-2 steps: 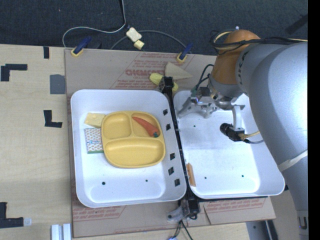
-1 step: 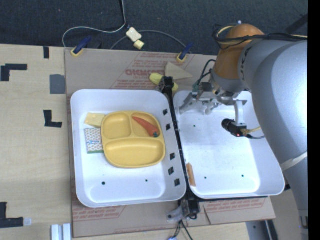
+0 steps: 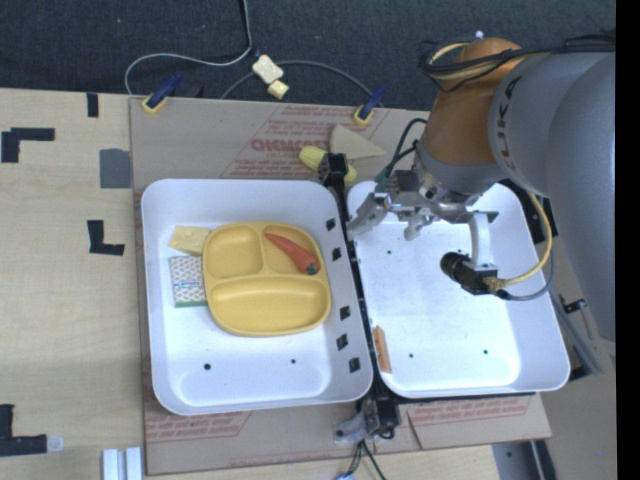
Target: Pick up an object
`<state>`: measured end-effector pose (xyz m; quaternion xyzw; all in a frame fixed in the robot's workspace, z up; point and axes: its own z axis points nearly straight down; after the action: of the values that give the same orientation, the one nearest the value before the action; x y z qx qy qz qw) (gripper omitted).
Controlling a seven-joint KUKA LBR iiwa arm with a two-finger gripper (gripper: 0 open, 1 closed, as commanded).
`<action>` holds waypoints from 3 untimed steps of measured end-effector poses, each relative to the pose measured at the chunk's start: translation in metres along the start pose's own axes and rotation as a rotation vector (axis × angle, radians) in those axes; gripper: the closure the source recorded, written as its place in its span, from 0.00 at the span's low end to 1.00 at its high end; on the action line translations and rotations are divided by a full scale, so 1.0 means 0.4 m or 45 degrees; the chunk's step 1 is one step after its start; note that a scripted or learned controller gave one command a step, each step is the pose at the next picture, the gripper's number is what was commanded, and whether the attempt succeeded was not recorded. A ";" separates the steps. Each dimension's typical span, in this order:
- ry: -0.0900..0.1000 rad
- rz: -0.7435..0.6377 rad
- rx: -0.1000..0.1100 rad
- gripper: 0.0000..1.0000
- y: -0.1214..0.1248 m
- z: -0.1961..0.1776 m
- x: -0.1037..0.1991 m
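Observation:
My gripper point(image 3: 388, 222) hangs over the upper left part of the right bin point(image 3: 470, 380), close to the wall between the two bins. Its two fingers stand apart, open, with nothing between them. A thin orange stick point(image 3: 381, 348) lies against the right bin's left wall, below the gripper. In the left bin point(image 3: 250, 393) a yellow divided plate point(image 3: 262, 303) carries a red-orange carrot-like piece point(image 3: 295, 251) in its upper right compartment. A pale yellow block point(image 3: 188, 238) and a patterned square card point(image 3: 185, 280) lie just left of the plate.
A black connector with a yellow cable point(image 3: 468, 270) hangs from the arm over the right bin's middle. Behind the bins, on the cardboard, sit a yellow item point(image 3: 313, 155) and loose cables with clips. The bins' shared wall carries black clips point(image 3: 341, 258).

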<state>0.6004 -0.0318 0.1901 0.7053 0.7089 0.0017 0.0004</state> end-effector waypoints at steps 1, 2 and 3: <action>-0.003 0.007 0.005 0.00 0.026 0.015 -0.076; -0.007 0.007 0.000 0.00 0.060 0.275 -0.161; -0.003 0.002 0.000 0.00 0.174 0.262 -0.176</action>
<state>0.6705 -0.1017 0.0854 0.7060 0.7082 0.0008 0.0015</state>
